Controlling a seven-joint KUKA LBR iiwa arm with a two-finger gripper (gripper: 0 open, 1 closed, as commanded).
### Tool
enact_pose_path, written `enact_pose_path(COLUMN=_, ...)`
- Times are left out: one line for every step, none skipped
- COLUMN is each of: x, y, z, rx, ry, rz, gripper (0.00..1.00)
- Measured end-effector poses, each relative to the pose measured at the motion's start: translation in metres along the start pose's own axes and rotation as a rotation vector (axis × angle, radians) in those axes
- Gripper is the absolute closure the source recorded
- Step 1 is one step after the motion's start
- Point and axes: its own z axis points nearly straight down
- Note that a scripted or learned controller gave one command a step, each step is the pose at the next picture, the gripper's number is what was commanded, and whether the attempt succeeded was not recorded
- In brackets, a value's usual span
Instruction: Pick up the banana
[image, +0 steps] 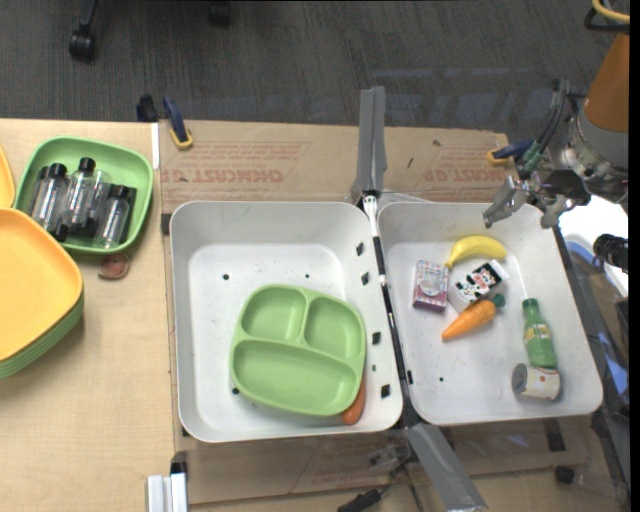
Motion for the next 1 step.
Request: enact_pose_path(x=-0.0303, y=0.0212, z=0.1009, rx=-0.001, ry=0.0, rz=-0.076, gripper=0.0)
